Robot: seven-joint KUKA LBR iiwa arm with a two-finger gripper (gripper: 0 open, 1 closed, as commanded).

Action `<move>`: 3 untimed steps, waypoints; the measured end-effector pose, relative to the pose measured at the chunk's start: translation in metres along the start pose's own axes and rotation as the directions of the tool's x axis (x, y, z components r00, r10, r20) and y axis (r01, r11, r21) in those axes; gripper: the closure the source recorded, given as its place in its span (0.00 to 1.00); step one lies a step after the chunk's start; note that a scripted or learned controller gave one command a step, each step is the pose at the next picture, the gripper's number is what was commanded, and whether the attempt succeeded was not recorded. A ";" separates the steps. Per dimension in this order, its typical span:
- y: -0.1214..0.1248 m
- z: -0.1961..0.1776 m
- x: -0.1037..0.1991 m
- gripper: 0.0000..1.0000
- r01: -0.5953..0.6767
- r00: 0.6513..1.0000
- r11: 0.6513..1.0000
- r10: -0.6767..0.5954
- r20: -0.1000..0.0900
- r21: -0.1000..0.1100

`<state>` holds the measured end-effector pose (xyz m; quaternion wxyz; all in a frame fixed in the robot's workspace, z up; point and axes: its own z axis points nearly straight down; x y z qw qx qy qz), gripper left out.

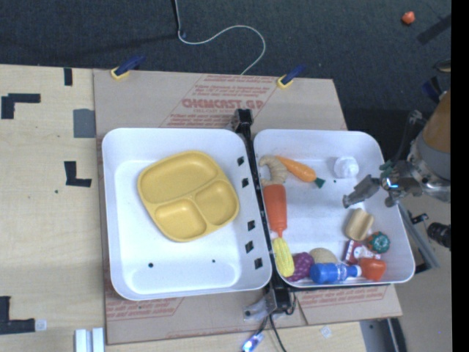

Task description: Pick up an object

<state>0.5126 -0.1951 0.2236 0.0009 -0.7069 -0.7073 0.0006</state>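
Observation:
The right bin [315, 144] holds several toy foods. An orange carrot [297, 169] and a small white object [346, 167] lie at its far side. A long orange-red piece [275, 207] lies along its left wall, with a corn cob [282, 254] and purple grapes [300, 264] below it. A tan bread-like piece [357, 224], a blue bottle [330, 273] and a red piece [372, 268] sit near the front right corner. My gripper [372, 182] hangs over the bin's right edge, just above the tan piece, open with nothing between its fingers.
The left bin [121, 218] holds a yellow divided plate [188, 194]. A black divider with clips [250, 196] runs between the two bins. A white cable [220, 35] loops over the dark floor behind the bench.

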 end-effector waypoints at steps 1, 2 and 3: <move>0.000 -0.010 0.000 1.00 0.001 1.000 1.000 -0.001 0.000 0.001; -0.030 -0.053 0.146 1.00 0.013 1.000 1.000 -0.013 -0.004 -0.002; -0.028 -0.143 0.202 1.00 0.009 1.000 1.000 -0.009 -0.002 -0.010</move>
